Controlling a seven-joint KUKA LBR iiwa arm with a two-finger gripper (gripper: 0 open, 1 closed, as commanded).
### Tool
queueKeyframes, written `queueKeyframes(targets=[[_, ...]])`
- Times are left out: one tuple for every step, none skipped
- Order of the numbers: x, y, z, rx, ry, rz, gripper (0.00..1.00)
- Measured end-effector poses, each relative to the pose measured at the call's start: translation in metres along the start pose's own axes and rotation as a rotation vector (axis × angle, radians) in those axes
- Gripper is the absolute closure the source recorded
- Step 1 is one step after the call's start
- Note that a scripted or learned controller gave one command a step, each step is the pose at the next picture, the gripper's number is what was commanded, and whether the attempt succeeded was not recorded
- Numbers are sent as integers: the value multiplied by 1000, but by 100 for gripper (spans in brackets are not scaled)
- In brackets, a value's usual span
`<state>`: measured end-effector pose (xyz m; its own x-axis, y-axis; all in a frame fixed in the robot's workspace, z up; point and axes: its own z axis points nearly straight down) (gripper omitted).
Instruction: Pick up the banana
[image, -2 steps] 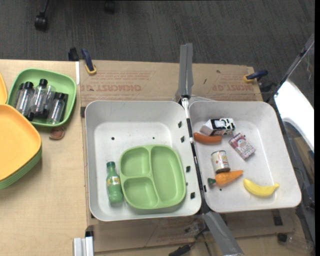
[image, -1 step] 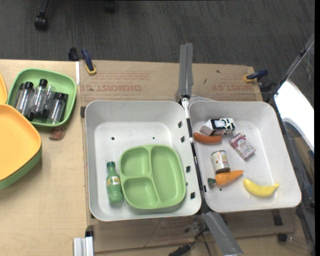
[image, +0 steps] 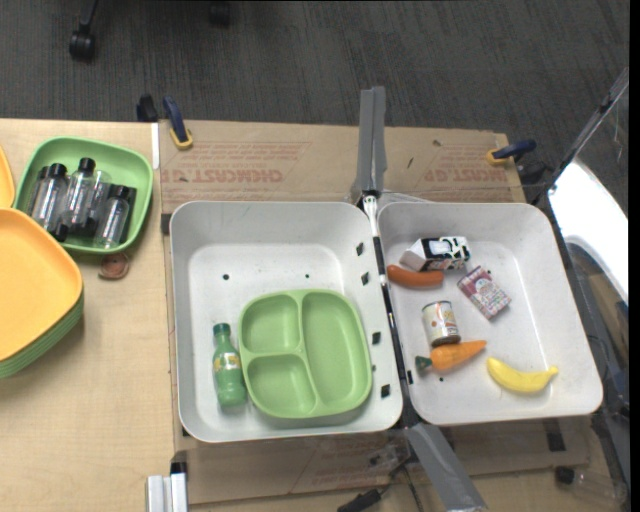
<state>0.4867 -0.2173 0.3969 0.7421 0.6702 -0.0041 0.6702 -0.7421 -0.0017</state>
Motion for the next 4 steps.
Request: queueKeyframes(targets=[[-8,-4,21,2,0,120,100],[-3,4,21,1,0,104,100],[-10,-2,29,2,1,269,100],[-9,-2,34,0,0,530,100]])
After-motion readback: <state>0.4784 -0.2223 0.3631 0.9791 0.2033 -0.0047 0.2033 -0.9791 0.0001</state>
